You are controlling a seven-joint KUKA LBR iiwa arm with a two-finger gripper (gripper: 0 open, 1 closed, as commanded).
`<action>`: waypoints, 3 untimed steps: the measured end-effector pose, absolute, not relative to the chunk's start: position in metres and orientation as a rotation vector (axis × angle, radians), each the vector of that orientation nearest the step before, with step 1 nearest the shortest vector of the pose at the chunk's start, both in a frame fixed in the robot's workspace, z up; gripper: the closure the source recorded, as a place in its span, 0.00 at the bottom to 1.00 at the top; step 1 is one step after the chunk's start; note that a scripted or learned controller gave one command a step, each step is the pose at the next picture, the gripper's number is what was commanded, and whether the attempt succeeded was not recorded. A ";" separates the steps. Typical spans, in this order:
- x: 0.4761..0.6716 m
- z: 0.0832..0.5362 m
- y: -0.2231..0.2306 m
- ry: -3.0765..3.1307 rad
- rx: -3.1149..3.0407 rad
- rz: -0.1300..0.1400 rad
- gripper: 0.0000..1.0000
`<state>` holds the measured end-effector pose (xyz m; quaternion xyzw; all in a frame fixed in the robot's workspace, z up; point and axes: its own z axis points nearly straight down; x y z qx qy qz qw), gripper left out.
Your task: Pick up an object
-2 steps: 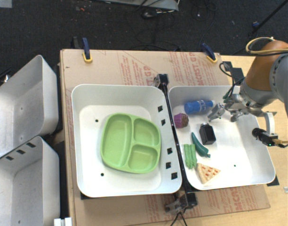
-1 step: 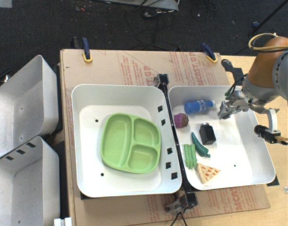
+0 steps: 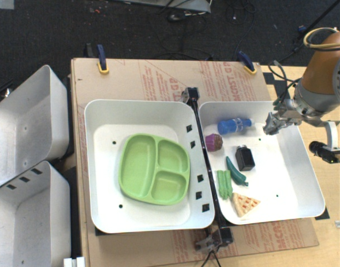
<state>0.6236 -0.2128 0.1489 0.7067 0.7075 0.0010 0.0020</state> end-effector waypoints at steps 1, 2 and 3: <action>0.629 0.211 -0.207 2.221 2.213 0.006 1.00; 0.634 0.275 -0.210 2.219 2.212 0.006 1.00; 0.640 0.280 -0.157 2.228 2.214 0.002 1.00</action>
